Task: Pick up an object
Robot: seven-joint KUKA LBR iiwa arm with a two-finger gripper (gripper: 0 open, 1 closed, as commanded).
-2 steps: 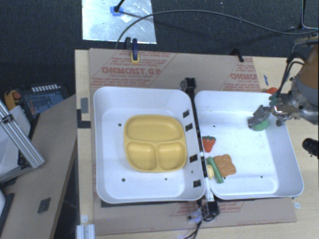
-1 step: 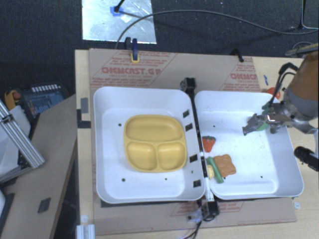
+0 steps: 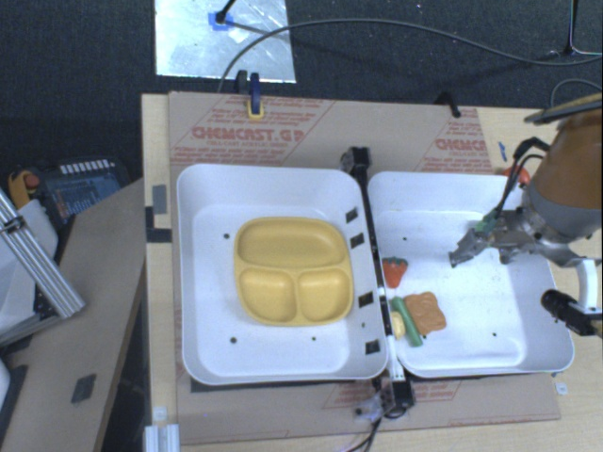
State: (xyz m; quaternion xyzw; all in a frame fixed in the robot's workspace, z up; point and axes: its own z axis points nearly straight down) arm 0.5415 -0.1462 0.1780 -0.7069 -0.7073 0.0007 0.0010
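Down in the lower left of the right-hand bin (image 3: 528,351) sits the cluster to pick from: a small red strawberry-like piece (image 3: 395,270) close to the divider, and just below it an orange-brown slab (image 3: 425,312) with a green stick (image 3: 407,321) lying along its left side and a small yellow bit (image 3: 398,325) tucked against that, hard by the bin wall. The gripper (image 3: 464,252) hangs to the right of them, above the bin's middle, apart from all of them with bare white floor between; nothing sits between the fingers, and whether they are spread or closed I cannot tell from this angle. The approach looks barely begun. The red piece seems the cleanest target, standing alone with room around it, so a straight descent centred on it should serve; the slab, stick and yellow bit touch one another and would likely shove each other about. The hazard is the left wall and the black clips (image 3: 358,243) along the divider: a finger landing too far left could strike the rim. Open floor lies to the right and toward the top of the bin, good room for lining up. In the left bin (image 3: 203,252) the yellow sectioned tray (image 3: 290,269) stays out of play.
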